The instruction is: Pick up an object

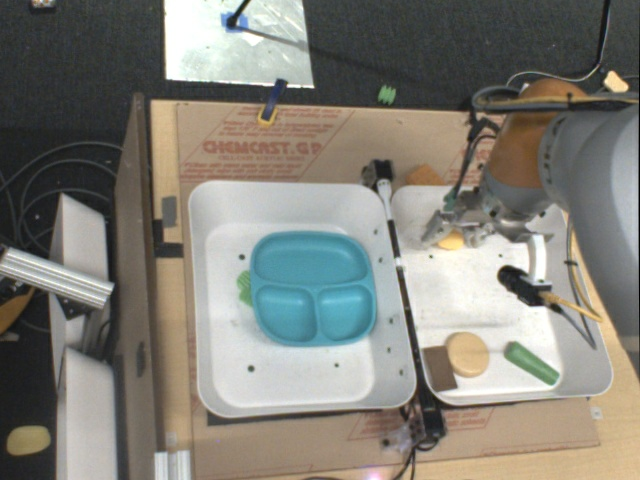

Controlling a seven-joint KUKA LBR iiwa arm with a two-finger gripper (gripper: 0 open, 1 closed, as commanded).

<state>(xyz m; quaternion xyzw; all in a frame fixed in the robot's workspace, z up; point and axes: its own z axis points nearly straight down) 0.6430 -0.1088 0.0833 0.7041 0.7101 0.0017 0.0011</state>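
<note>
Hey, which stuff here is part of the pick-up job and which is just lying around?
Job: claw; yellow piece by it; tan disc, brown block, green cylinder in the right bin; blue tray in the left bin.
Lying about: shiny sheet, green clip, blue-and-yellow clamp, cables.

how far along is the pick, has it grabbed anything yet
Done: the pincer is low at the back of the right bin, beside a small yellow piece. In hand: nothing I can confirm as held. Left: the grasp and the lift. The tan disc, brown block and green cylinder lie at the front.
</note>
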